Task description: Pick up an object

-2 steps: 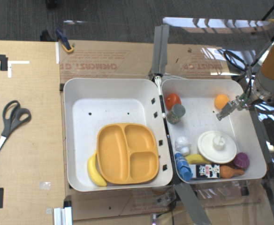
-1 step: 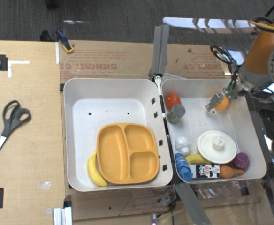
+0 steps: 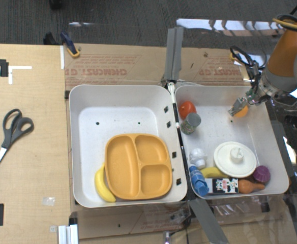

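The pale wooden table (image 3: 26, 187) carried two shallow white plastic bins side by side on brown printed cardboard (image 3: 118, 65), with dark ribbed flooring (image 3: 138, 9) beyond its far edge and grey-handled scissors (image 3: 8, 133) lying well to the left. The fingers (image 3: 238, 107) hung over the right-hand bin (image 3: 270, 131), near its far right corner, closed on a small orange object (image 3: 241, 112) held just above the bin floor; its shape was too small and blurred to name. Left of the fingers lay a round orange-red ball (image 3: 187, 107) touching a grey tin can (image 3: 190, 122). Nearer the camera than the fingers sat a round white lid with a knob (image 3: 234, 158), a purple ridged piece (image 3: 262, 174), a blue plastic bottle (image 3: 198, 181) and a black-and-white printed carton (image 3: 226, 185), which partly covered a yellow item and an orange-brown one. Far left of the fingers, the left-hand bin (image 3: 87, 116) held a divided orange plastic plate (image 3: 138, 165) overlapping a yellow banana (image 3: 102, 186). The arm's orange band (image 3: 287, 52) was cut off by the frame's right side.
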{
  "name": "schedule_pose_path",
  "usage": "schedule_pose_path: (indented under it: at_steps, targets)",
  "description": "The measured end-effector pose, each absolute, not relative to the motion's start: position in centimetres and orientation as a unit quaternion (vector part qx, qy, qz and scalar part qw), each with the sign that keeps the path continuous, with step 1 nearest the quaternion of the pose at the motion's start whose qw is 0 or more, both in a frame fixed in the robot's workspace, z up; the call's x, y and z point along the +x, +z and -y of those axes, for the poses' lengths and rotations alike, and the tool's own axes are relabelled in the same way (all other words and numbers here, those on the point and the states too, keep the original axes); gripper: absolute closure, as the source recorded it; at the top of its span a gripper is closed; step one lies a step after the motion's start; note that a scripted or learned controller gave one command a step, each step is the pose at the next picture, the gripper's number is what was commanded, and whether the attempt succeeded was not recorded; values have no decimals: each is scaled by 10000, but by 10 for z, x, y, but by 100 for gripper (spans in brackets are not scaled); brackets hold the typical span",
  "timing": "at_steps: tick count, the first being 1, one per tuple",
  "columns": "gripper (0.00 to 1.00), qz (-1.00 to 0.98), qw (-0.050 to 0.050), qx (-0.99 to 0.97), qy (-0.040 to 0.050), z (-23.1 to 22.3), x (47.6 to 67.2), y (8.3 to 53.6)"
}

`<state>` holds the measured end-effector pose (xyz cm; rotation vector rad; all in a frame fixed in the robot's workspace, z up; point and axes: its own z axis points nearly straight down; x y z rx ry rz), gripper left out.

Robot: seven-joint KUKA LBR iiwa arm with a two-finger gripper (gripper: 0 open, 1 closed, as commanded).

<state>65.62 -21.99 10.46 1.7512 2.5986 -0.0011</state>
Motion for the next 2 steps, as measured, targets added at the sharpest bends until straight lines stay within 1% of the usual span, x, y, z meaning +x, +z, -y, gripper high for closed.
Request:
schedule_pose_path:
  at_steps: [1,2]
  targets:
    - [100,-8178,23,5755,-1,184,660,240]
    - [100,-7982,0,6024,-8,137,613,253]
